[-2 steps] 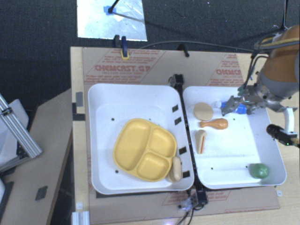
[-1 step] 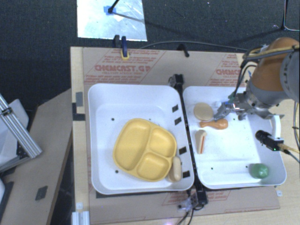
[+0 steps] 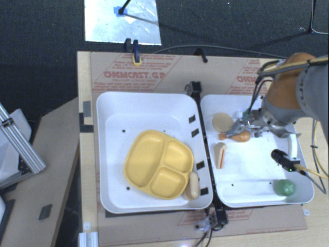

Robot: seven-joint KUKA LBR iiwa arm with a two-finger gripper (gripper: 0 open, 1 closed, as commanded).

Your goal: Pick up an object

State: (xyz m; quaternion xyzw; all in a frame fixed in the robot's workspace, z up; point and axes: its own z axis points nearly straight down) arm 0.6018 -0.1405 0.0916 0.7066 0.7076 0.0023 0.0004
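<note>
In the right bin (image 3: 257, 189), toward its back edge, the gripper (image 3: 245, 123) is low over an orange piece (image 3: 237, 136) lying just in front of a tan disc (image 3: 222, 121); nothing looks lifted, so the pick seems yet to be made; whether the jaws are open or closed I cannot tell, since the wrist hides them; a green ball (image 3: 284, 188) sits at the bin's front right corner.

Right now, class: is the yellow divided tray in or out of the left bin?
In: the yellow tray lies flat on the left bin floor.
</note>
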